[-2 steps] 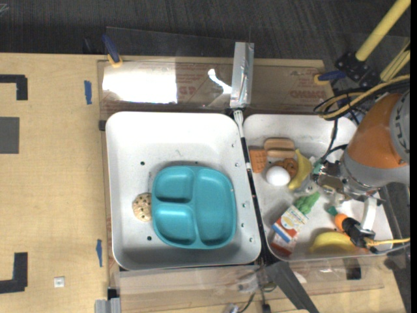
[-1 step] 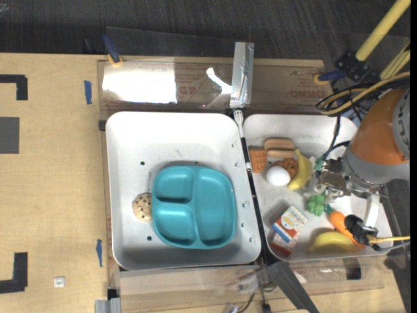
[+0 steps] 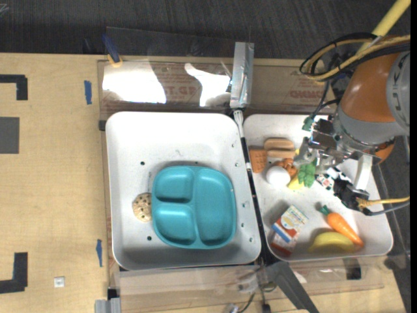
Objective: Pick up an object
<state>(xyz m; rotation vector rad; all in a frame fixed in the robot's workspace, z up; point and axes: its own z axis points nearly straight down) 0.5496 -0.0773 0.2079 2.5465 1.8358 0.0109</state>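
Observation:
My gripper point(image 3: 314, 156) hangs low over the upper middle of the right bin point(image 3: 383, 208), below the orange-banded wrist. Directly under and beside it lie a green toy vegetable point(image 3: 307, 174) and a small yellow piece point(image 3: 298, 182). A white egg point(image 3: 278, 175) rests just to their left. A hot dog point(image 3: 279, 145) and a brown waffle point(image 3: 258, 160) sit at the bin's upper left. A carrot point(image 3: 341, 224), a banana point(image 3: 332, 241) and a small carton point(image 3: 288, 225) lie along the near side. Nothing shows as lifted.
The left bin point(image 3: 169, 135) holds a teal divided plate point(image 3: 194, 205) with a cookie point(image 3: 142, 206) at its left edge. Cables point(image 3: 365, 201) trail from the arm over the right bin's right side. A clear plastic panel point(image 3: 242, 74) stands behind the bins.

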